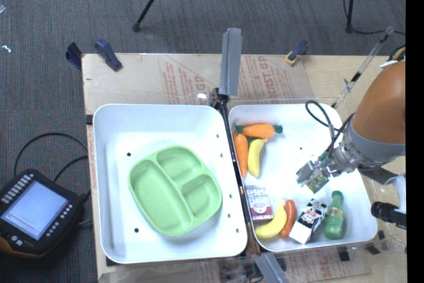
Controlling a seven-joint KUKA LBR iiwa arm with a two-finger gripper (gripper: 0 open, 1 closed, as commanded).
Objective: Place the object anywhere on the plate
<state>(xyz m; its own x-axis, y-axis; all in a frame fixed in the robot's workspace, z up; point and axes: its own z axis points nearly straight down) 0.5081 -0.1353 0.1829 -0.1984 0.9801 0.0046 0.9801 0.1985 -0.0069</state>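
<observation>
Toys crowd the near edge of the right-hand shallow white bin [351,235]: a green plastic bottle [334,215] in its near right corner, a black-and-white carton [308,221] beside it, then an orange toy sausage [289,218], a yellow toy banana [274,223] and a small red-and-white box [258,203] by the divider. Across that divider, the left-hand white bin [112,142] carries the pale green, three-compartment plastic plate [175,190], lying near the middle with nothing on it. Farther in, the hand [314,175] hangs over the right bin's centre, just beyond the carton; whether it is wide, narrow or holding anything cannot be told. Toward the far edge lie an orange toy carrot [240,153], a second yellow banana [254,157] and another carrot [258,131].
</observation>
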